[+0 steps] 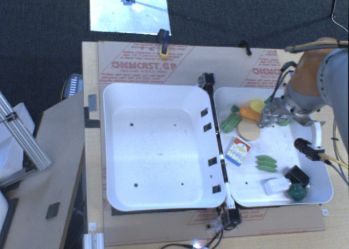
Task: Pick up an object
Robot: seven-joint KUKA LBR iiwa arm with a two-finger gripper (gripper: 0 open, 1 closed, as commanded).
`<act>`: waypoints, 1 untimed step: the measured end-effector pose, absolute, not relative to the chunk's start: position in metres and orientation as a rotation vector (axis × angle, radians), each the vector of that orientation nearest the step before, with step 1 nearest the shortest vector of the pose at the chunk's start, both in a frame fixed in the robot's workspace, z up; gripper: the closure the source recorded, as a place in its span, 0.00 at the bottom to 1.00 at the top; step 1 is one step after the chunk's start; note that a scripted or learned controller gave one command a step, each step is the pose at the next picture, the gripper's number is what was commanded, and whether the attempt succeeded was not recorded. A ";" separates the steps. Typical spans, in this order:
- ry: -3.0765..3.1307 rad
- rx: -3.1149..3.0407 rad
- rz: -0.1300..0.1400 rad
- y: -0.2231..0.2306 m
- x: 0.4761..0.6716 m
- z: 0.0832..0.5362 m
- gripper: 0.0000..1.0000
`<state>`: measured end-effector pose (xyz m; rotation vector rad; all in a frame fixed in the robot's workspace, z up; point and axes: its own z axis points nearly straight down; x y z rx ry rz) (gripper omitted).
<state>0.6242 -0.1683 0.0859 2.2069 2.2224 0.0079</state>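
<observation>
Teal ball (297, 192): front corner | orange carrot (250, 114): just left of pincer (268, 120) | grip: cannot tell

the arm (327, 76) is cut off by the right edge. the pincer (271, 117) covers part of the yellow object (257, 105); its finger state is too small to tell.
</observation>
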 end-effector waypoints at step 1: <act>2.226 2.208 0.008 -0.122 0.642 0.165 1.00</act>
